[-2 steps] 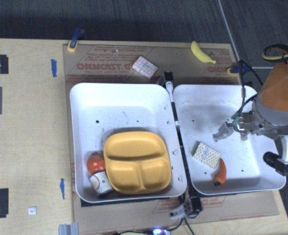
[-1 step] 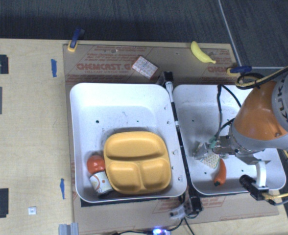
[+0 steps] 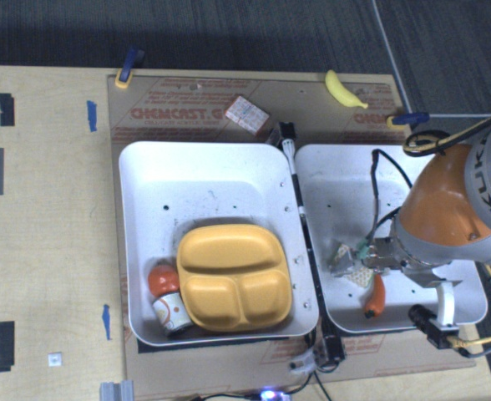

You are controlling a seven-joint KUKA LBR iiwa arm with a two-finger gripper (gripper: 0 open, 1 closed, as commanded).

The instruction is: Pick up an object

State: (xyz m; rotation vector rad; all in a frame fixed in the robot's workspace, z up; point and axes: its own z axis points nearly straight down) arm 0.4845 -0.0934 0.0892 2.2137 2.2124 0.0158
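In the right-hand white bin (image 3: 346, 174), an orange carrot-like piece (image 3: 376, 296) lies nearly upright toward the bin's 6 o'clock edge, with a pale, crumpled scrap (image 3: 343, 260) just beside it at about 10 o'clock. The gripper (image 3: 371, 261) reaches in from 3 o'clock and sits just above the carrot piece's upper end, between it and the scrap; whether the jaws are spread or pressed together cannot be told, since the wrist covers them. Behind it, the orange band of the arm (image 3: 446, 203) fills the bin's 3 o'clock side.

The left-hand white bin (image 3: 170, 174) holds a yellow divided tray (image 3: 233, 274) at its 6 o'clock half, and a red-and-white toy (image 3: 167, 295) touches the tray's 9 o'clock side.

On the desk (image 3: 37, 224) beyond the bins, at 12 o'clock, a yellow banana (image 3: 344, 90) lies near a blue clamp (image 3: 406, 119), and a small patterned box (image 3: 245, 114) rests on the cardboard sheet (image 3: 170, 98).
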